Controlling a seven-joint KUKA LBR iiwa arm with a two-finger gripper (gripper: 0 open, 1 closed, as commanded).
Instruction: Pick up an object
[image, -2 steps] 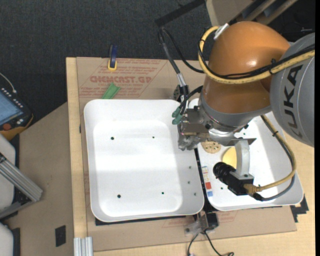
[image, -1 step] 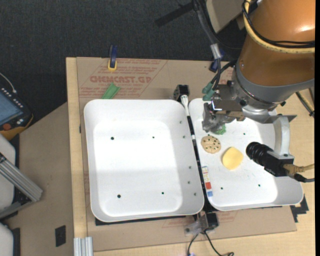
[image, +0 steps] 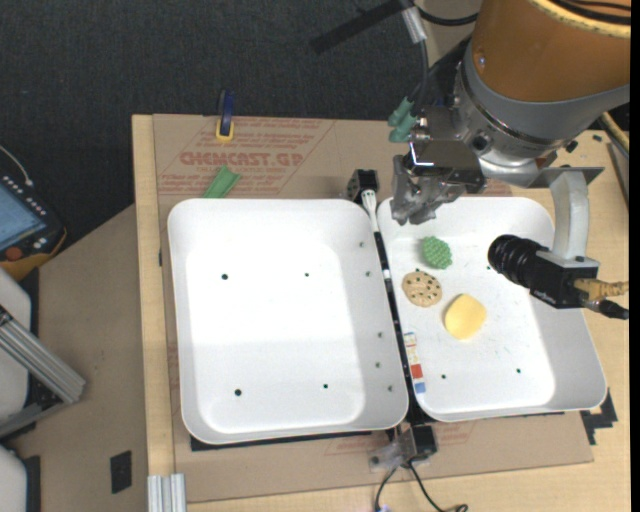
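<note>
Camera view, single frame: the pick does not appear to have been made yet. The hand (image: 412, 208) hangs over the right bin (image: 520, 395) near its 11 o'clock corner, close to the divider between the bins; its fingers point down and look close together at the tips, with nothing visible between them, so the hand is judged narrow and carrying nothing. Three candidate objects lie loose on the right bin's floor. A green knobbly piece (image: 435, 251) sits just below the hand, toward 5 o'clock from the fingertips, apart from them. A round cookie-like disc (image: 422, 288) with dark dots lies at 6 o'clock from the green piece, near it. A yellow rounded lump (image: 465, 317) lies at 4 o'clock from the disc, close by. A black cylindrical fixture (image: 530, 264) on a grey bracket reaches in over the bin from its 3 o'clock side. The left bin (image: 200, 300) shows only its white floor with small dark dots. A green scrap (image: 220, 182) and a blue-and-yellow clip (image: 226, 122) lie on the cardboard-covered tabletop (image: 160, 160) at 12 o'clock from the left bin. Remaining, as a judgement: select an object, probably the green piece as nearest, descend, close, lift. Whether the fingertips touch the bin floor cannot be told.
</note>
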